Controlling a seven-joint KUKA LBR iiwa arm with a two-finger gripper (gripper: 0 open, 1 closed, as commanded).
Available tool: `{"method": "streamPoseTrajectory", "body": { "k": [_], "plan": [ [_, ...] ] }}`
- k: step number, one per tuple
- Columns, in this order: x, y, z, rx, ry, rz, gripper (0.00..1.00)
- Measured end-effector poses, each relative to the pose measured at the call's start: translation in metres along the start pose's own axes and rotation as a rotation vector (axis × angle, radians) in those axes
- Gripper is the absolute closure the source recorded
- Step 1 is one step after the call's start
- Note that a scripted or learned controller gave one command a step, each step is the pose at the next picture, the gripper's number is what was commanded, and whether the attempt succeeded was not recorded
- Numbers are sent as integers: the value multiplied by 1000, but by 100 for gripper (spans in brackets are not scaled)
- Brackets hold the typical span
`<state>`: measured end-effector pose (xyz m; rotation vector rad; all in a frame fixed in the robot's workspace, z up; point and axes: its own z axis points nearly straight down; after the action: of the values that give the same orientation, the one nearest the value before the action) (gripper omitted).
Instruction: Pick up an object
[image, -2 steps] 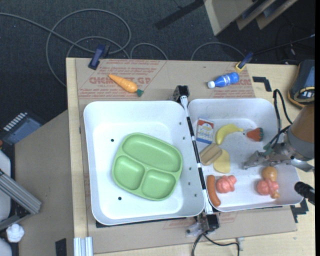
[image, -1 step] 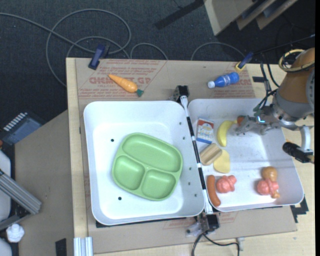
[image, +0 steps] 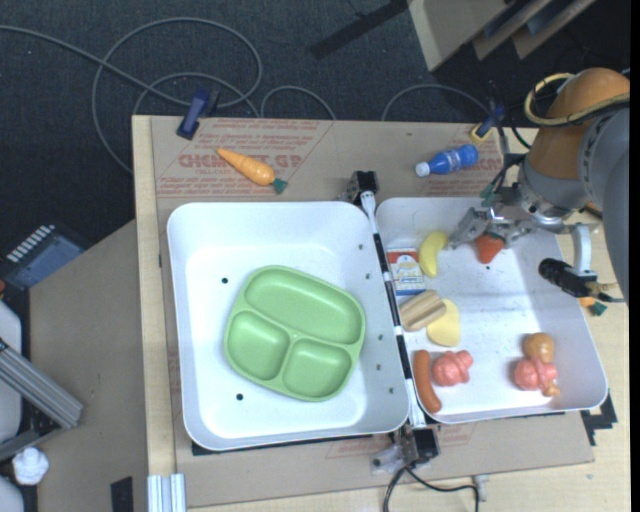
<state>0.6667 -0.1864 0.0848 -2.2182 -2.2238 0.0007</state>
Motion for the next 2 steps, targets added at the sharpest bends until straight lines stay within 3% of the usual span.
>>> {"method": "streamPoseTrajectory", "body": {
  "k": [1,2],
  "plan": [
    [-1,1,-11,-4,-3,0,100],
    [13,-93,-58,-1,-1,3,100]
  ]
}}
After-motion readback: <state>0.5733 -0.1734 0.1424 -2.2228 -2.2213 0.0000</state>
